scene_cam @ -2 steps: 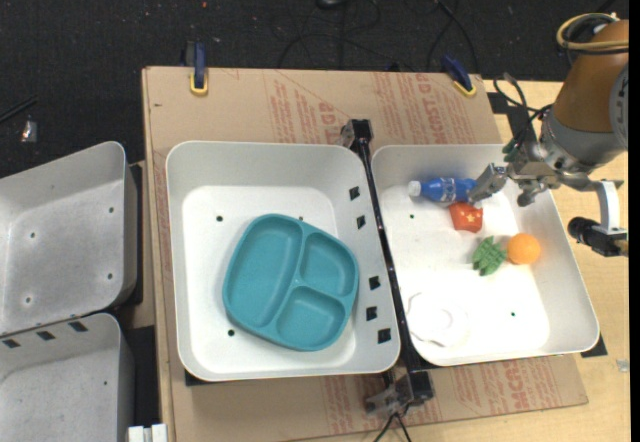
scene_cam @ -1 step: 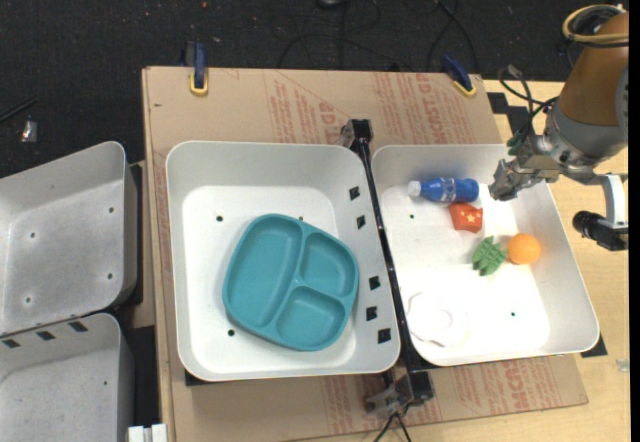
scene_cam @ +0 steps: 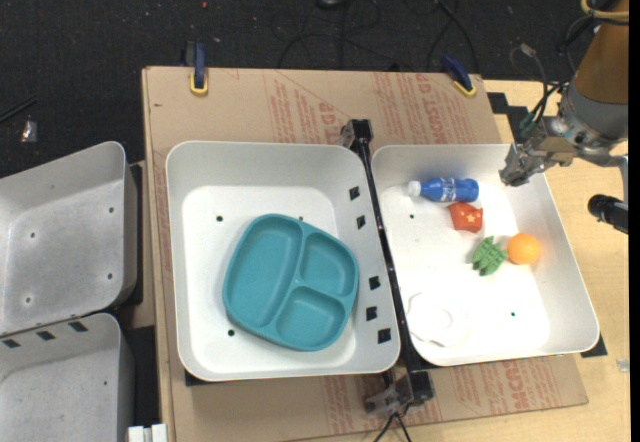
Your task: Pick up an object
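The right bin (scene_cam: pixel 560 330) holds a blue bottle with a white cap (scene_cam: pixel 446 190), a small red block (scene_cam: pixel 466 218), a green toy (scene_cam: pixel 488 256), an orange ball (scene_cam: pixel 523 249) and a flat white disc (scene_cam: pixel 432 318). My gripper (scene_cam: pixel 517 170) hovers over the bin's upper right rim, to the right of the blue bottle and apart from it. Nothing shows between its fingers. The grey arm with its orange band (scene_cam: pixel 605 70) comes in from the right.
The left bin (scene_cam: pixel 190 170) carries a teal divided plate (scene_cam: pixel 290 280). A black divider (scene_cam: pixel 375 230) runs between the bins. Both rest on a cardboard sheet (scene_cam: pixel 300 100) held by clamps. White lids (scene_cam: pixel 60 230) lie at the far left.
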`<action>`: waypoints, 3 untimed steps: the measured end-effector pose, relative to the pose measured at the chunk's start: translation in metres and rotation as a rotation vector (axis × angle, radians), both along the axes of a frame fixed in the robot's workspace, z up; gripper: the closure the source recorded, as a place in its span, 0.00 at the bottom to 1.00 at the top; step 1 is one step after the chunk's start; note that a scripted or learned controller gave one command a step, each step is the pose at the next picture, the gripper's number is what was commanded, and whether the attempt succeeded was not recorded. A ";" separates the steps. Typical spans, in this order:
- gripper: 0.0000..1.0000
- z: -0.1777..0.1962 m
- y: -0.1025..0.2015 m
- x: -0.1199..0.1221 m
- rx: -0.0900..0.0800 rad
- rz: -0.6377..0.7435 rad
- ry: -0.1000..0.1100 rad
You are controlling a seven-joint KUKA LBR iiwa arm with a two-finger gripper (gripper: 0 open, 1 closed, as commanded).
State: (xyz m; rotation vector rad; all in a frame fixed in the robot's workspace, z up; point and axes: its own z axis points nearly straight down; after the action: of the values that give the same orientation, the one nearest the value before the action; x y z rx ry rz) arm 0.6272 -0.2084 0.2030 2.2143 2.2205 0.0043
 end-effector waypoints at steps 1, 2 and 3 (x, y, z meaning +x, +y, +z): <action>1.00 0.046 0.000 0.001 0.000 0.000 -0.001; 1.00 0.036 0.054 -0.002 0.003 0.004 0.007; 1.00 0.044 0.105 0.006 0.003 0.005 0.004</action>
State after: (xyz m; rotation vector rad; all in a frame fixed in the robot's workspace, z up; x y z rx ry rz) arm 0.6327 -0.1035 0.2470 2.2119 2.2301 0.0034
